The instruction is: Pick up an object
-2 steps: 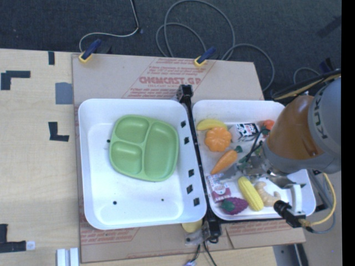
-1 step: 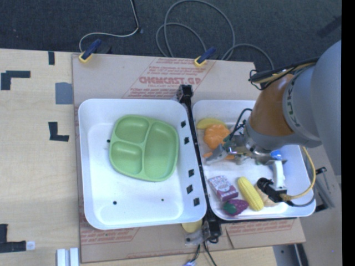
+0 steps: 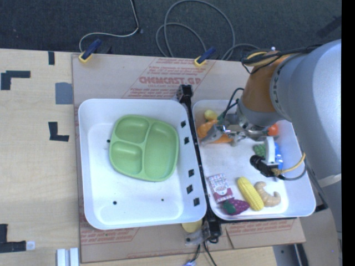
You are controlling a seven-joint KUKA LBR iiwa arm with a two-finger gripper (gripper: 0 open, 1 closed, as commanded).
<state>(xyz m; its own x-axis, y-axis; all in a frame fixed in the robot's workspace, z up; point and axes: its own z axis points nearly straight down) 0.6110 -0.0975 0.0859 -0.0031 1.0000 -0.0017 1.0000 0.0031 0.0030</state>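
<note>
From above, the landmark is the black divider where the two white bins meet. To its left, the left bin holds a green sectioned plate, lying flat in the upper half of the bin and reaching almost to the divider. To the right of the divider, the right bin holds a scatter of small toy foods: a red and white packet just beside the divider, a purple bunch of grapes below that packet near the bin's front wall, a yellow corn cob farther right, and a tan peanut-shaped piece touching the corn's far side. Near the top of the divider lie an orange carrot-like piece and a small yellow item. The gripper hangs low over that orange piece; whether its jaws are spread or closed, or grip anything, cannot be told.
</note>
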